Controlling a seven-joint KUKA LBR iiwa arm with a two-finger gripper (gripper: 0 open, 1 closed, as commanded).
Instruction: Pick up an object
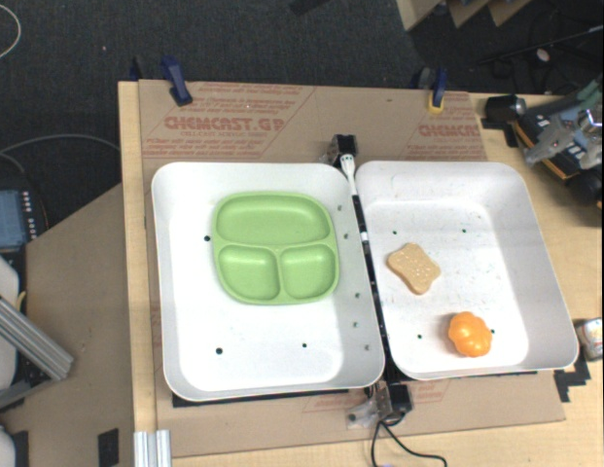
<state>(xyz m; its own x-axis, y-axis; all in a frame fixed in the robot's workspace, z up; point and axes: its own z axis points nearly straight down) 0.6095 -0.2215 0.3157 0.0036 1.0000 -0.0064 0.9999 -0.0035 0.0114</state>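
White right bin [496, 202]: tan bread slice [413, 268] left of centre, orange fruit [469, 334] toward near edge, the two apart. In left bin [185, 290] lies green divided plate [275, 247]. We note gripper [554, 139] outside right bin's far right corner, touching none of these; released or clenched, we cannot tell.

My bench is a brown cardboard-faced board [282, 115] printed with red lettering, fixed by blue clamps [175, 81] at its far edge. Dark grey carpet [185, 17] lies beyond; black cables [408, 446] trail at front.
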